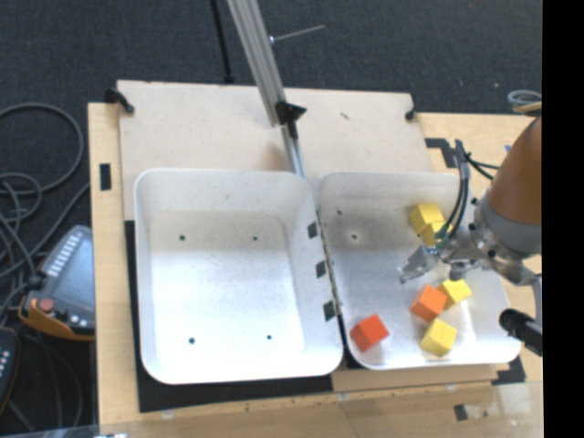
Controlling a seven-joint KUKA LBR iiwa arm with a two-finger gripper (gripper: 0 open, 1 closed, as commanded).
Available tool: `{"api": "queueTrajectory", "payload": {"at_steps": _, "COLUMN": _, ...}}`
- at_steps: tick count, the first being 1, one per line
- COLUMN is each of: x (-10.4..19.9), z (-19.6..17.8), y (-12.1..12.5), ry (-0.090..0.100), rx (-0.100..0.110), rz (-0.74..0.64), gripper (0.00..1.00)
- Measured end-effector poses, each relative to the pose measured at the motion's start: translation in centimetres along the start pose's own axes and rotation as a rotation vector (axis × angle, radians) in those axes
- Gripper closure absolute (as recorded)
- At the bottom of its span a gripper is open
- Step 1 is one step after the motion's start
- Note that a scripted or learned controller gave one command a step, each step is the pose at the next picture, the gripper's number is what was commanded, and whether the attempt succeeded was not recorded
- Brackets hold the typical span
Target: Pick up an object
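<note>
Blocks [429, 303], yellow and orange, unmarked, lie in the right bin [365, 245]; pincer [422, 265] above them, spread unclear.

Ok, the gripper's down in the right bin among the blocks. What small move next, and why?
Probably a short shift toward the orange block, then straight down. The gripper sits low in the right bin with nothing visibly between its fingers, and that block lies just below it in the view. The small yellow block lies right beside the orange one, so centre carefully to avoid nudging both.
</note>
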State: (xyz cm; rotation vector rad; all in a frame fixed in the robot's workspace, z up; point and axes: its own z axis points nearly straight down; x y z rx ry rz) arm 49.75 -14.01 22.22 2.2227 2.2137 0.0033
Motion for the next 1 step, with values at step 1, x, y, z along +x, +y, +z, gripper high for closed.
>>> {"api": "queueTrajectory", "payload": {"at_steps": 1, "x": -6.54, "z": 9.58, "y": 0.05, "ry": -0.011, "rx": -0.021, "rz": -0.008, "gripper": 0.00}}
